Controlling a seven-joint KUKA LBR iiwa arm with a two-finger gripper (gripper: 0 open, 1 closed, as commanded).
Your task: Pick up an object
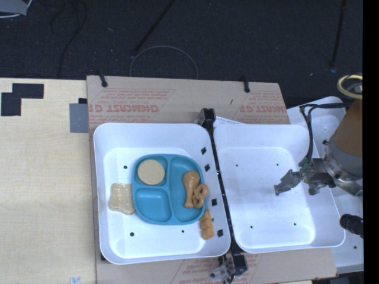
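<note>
Gripper (288, 184) over right bin (260, 241), near its right edge; finger state unclear, can't tell.

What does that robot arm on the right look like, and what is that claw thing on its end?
The arm is a thick rounded column with an orange-brown band above a grey wrist. Black cables loop beside it. At its tip sits the gripper, a small dark-grey metal piece with two short fingers, mounted on a cluttered bracket.
</note>
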